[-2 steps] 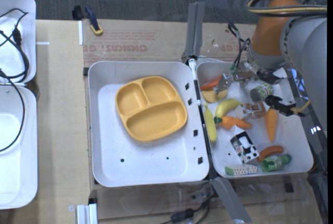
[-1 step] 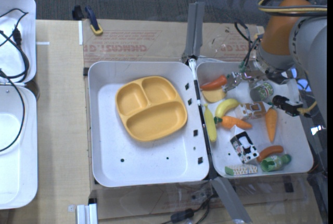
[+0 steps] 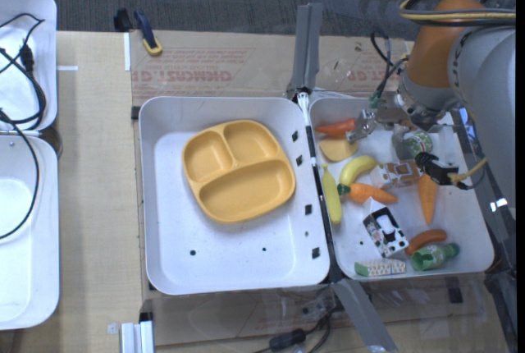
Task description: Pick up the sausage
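Hovering over the right bin's (image 3: 480, 249) far end, your gripper (image 3: 367, 120) sits beside a carrot; whether the jaws are spread cannot be told. The sausage (image 3: 426, 240) lies well off toward the near right corner, long axis running roughly left-right, slightly tilted.

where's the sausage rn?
The sausage lies in the right bin near its front right corner, just above the green pepper and right of the black-and-white card.
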Robot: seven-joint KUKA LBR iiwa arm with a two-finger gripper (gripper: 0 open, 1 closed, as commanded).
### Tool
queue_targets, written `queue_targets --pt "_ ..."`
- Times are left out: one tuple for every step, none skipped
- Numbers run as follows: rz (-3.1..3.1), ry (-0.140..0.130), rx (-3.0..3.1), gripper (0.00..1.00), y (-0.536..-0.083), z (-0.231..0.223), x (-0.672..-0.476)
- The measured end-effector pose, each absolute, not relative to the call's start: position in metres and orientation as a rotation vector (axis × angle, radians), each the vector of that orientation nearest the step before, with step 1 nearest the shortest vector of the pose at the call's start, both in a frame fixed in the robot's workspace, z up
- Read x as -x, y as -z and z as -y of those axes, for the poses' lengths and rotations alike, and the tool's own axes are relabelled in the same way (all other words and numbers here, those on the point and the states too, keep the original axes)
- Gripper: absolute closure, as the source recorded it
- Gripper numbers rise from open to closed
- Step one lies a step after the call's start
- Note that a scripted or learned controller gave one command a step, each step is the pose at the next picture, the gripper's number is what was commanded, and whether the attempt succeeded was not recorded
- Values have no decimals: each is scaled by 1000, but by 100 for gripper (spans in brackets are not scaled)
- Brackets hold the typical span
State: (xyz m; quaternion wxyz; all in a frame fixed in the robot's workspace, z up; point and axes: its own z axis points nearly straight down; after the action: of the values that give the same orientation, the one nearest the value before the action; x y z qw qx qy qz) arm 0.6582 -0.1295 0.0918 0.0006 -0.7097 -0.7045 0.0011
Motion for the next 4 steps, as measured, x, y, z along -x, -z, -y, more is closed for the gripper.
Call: queue_targets --pt "1939 -26 2450 0 -88 123 -653" --pt "1823 -39 2541 0 -88 102 -652" --pt "1484 -58 2729 0 -85 105 -647" --pt "1435 -36 2772 0 -85 115 -652"
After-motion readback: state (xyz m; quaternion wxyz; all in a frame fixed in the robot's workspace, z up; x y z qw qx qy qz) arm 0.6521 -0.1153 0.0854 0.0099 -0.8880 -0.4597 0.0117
